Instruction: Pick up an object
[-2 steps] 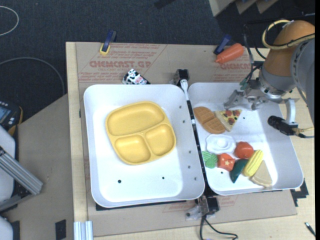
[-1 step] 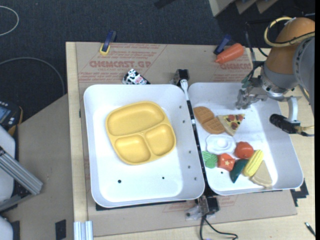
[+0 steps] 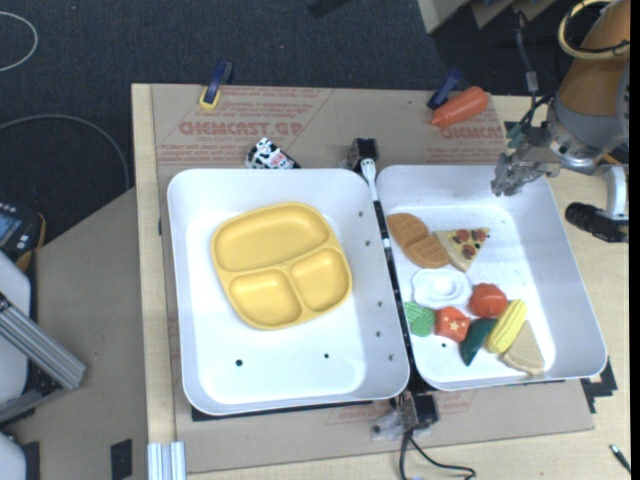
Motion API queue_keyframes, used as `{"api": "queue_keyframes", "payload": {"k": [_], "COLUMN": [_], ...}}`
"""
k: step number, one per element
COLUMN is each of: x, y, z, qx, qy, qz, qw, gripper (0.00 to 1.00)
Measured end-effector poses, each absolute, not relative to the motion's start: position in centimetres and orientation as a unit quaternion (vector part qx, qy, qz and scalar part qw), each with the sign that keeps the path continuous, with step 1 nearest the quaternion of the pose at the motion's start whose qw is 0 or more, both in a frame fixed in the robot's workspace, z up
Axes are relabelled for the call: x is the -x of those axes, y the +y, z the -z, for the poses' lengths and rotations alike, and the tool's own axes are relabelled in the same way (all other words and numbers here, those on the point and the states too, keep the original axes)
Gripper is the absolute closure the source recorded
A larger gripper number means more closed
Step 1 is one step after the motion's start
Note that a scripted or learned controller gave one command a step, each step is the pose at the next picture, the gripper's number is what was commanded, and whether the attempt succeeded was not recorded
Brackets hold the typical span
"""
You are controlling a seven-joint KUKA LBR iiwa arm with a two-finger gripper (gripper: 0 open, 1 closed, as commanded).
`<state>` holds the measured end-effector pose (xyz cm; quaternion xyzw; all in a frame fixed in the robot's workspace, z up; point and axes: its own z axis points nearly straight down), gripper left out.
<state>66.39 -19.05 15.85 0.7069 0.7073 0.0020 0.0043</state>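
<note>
The pizza slice (image 3: pixel 466 245) is lying in the right bin (image 3: pixel 575 268), below and left of the fingertips, well apart. No object is being gripped by the gripper (image 3: pixel 508 183); finger state cannot be told. The approach step is being judged; descent over a chosen piece is being called for.

so there's just the one camera, mounted up above the bench (image 3: pixel 300 118) and tilted down at a slant, far enough back to get both white bins whole plus dark floor at 12 o'clock. Left bin (image 3: pixel 200 358) sits around 8 o'clock of center, right bin (image 3: pixel 570 298) around 4. The arm (image 3: pixel 590 78) comes in from about 2 o'clock, up in that far corner
</note>
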Motion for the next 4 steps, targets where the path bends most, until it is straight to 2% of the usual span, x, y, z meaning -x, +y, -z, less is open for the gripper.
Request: {"api": "queue_keyframes", "payload": {"k": [1,2,4], "x": [-65.7,-65.8,-62.7], "y": [-18.7,-18.7,-8.2], "z": [-20.9,-22.7,-23.9], "qx": [-0.707,-0.707,-0.705], "qy": [0.707,0.708,0.709], "qz": [-0.0020,-0.0013,-0.0003], "qw": [0.004,0.003,-0.002], "gripper": [1.00,1.00,1.00]}}
